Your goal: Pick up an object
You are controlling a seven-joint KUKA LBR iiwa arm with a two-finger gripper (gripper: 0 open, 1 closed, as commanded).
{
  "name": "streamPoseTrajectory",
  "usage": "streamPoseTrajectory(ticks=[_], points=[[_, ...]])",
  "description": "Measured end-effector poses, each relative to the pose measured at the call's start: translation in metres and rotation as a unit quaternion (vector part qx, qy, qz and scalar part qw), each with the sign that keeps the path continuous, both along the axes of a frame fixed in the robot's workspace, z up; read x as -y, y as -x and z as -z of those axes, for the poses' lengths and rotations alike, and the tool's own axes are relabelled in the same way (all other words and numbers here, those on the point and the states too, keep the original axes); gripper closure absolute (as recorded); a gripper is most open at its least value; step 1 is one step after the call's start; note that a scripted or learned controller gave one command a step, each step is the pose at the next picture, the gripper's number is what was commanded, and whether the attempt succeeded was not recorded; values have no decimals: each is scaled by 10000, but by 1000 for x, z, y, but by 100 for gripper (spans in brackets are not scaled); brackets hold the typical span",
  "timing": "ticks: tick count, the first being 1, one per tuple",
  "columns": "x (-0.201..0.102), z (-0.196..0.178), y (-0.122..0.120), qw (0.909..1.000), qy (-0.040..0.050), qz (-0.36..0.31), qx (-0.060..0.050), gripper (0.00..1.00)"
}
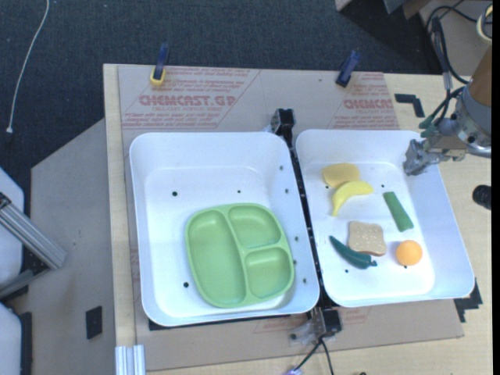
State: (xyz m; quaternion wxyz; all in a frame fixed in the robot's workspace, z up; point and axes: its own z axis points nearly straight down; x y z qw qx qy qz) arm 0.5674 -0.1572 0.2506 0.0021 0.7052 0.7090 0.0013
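Starting farthest from the hand (pixel 416 161), the left bin (pixel 148 162) carries a green divided plate (pixel 238 252), lying flat, broad and hard to pinch except at its rim. The right bin (pixel 449 209) holds the likelier targets, all below and to the left of the hand: a yellow piece (pixel 340 174) with a yellow banana (pixel 350 196) just beneath it, a dark green pepper-like piece (pixel 351 255) touching a tan slice of bread (pixel 366 238), a green stick (pixel 398 211), and an orange ball (pixel 408 253). The stick lies nearest the hand, a little below it and apart from its neighbours. It looks like light, rigid toy food, probably smooth plastic, so it should be taken across its narrow width at mid-length. The ball would likely roll away from a pinch, and the bread lies crowded against the pepper. The hand hovers over the upper right corner of the right bin, above the desk (pixel 234 100); I cannot tell whether it is wide or narrow, and nothing is visibly held.
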Motion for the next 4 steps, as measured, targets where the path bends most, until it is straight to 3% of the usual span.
streamPoseTrajectory(ticks=[2, 4], points=[[-105, 8, -23, 10000, -18, 9, -39, 100], [-213, -2, -47, 10000, -9, 3, -5, 100]])
